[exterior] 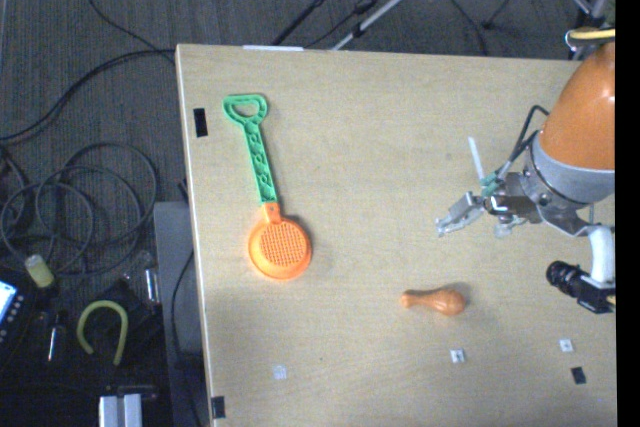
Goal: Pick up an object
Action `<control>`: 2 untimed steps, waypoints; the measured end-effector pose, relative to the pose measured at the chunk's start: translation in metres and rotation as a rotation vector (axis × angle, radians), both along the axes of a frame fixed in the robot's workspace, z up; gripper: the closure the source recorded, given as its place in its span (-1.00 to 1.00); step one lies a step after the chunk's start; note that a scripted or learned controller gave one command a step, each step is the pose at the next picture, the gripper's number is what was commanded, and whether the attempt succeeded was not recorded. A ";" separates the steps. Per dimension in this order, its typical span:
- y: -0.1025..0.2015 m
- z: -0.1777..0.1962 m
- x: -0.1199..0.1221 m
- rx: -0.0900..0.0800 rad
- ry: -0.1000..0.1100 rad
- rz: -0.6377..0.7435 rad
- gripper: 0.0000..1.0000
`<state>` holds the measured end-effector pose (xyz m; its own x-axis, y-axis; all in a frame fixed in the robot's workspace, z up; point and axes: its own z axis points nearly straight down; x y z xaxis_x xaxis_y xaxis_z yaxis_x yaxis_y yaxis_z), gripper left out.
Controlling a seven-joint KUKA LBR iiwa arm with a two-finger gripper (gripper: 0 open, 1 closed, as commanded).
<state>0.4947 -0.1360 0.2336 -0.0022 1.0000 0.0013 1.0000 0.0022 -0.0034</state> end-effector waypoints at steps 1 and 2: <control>-0.013 -0.151 0.072 0.001 0.000 0.136 -1.00; -0.013 -0.150 0.153 -0.002 -0.003 0.115 -1.00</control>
<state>0.6474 -0.1494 0.0836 -0.1173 0.9931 -0.0005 0.9931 0.1173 -0.0007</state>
